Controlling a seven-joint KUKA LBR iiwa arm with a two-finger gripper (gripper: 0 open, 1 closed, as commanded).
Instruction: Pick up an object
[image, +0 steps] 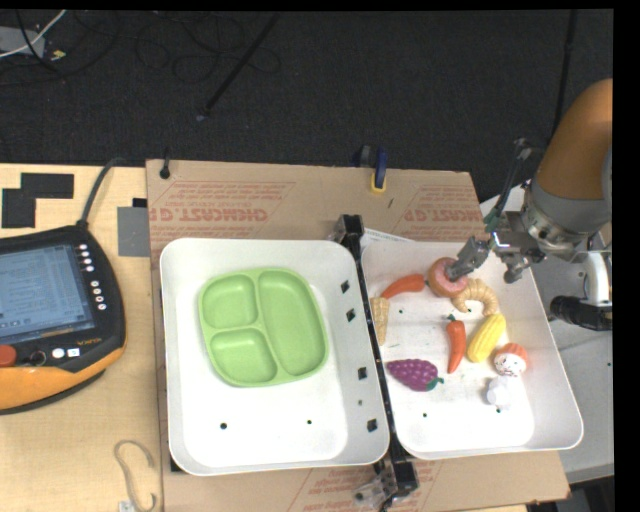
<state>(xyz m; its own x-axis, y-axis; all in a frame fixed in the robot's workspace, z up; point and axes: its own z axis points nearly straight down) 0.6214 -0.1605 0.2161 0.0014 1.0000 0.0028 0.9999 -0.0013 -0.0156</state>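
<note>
Cardboard (300, 200) covers the bench under two white bins (190, 400); the tool's (468, 262) grip state is unclear.

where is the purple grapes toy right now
In the camera view, the purple grapes lie in the right bin, near its left wall, just left of the orange carrot.

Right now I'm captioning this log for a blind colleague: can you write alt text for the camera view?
The gripper hangs over the right bin, beside a pink doughnut among toy foods: carrot, corn, grapes. The left bin holds a green divided plate.
</note>
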